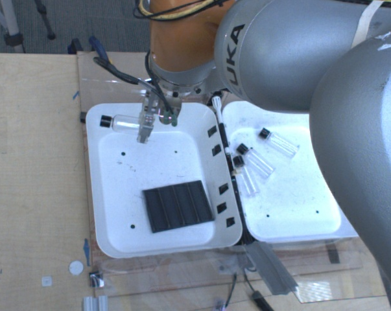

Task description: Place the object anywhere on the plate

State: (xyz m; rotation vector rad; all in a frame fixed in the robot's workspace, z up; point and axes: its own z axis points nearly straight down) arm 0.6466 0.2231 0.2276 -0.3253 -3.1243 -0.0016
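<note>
Camera view, wooden bench [33, 173], two white bins [111, 238]

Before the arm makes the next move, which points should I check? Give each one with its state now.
1. Gripper over the left bin: ok.
2. Vial at the gripper, near the bin's far left corner: ok.
3. Vial held between the fingers: cannot tell.
4. Dark plate lies flat in the left bin: ok.
5. Vial on the plate: not ok.
6. Three spare vials in the right bin, apart from the gripper: ok.
</note>
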